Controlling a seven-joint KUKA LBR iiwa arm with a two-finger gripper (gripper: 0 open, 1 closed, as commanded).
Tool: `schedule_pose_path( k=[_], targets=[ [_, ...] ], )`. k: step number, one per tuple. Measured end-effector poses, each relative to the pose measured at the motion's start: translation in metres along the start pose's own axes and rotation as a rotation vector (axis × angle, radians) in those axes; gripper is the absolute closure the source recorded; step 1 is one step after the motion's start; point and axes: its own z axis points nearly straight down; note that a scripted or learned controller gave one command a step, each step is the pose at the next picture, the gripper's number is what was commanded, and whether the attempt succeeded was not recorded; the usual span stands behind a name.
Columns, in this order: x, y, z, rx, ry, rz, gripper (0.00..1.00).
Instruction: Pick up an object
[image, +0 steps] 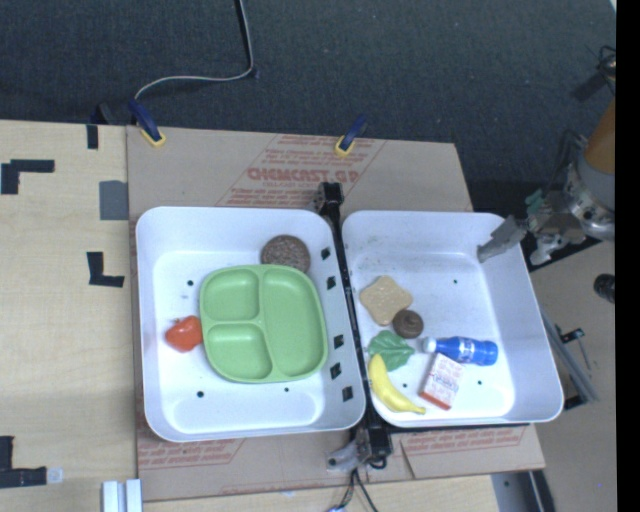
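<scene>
A KUKA arm's gripper hangs over the upper right rim of the right bin, at about two o'clock from that bin's centre, with nothing between its fingers; from where I stand I cannot tell how far apart they are. The pick looks not yet begun: every candidate lies untouched. In the right bin a slice of toast sits at ten o'clock of centre, a brown round piece just beside it, a green leafy piece and a banana toward seven o'clock, a blue bottle and a small red-and-white carton toward five. The left bin bears a green divided plate, a dark round patty at its twelve o'clock and a tomato at nine. What remains, by my reckoning, is everything: descent, closure, lift.
</scene>
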Motion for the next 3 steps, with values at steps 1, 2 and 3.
schedule_pose_path(
  k=[1, 2, 3],
  targets=[
    [0.057, -0.009, 0.088, 0.002, 0.002, -0.001, 0.00],
    [0.114, -0.033, 0.168, -0.002, 0.001, -0.001, 0.00],
    [0.111, 0.007, 0.168, -0.005, -0.001, 0.000, 0.00]
  ],
)
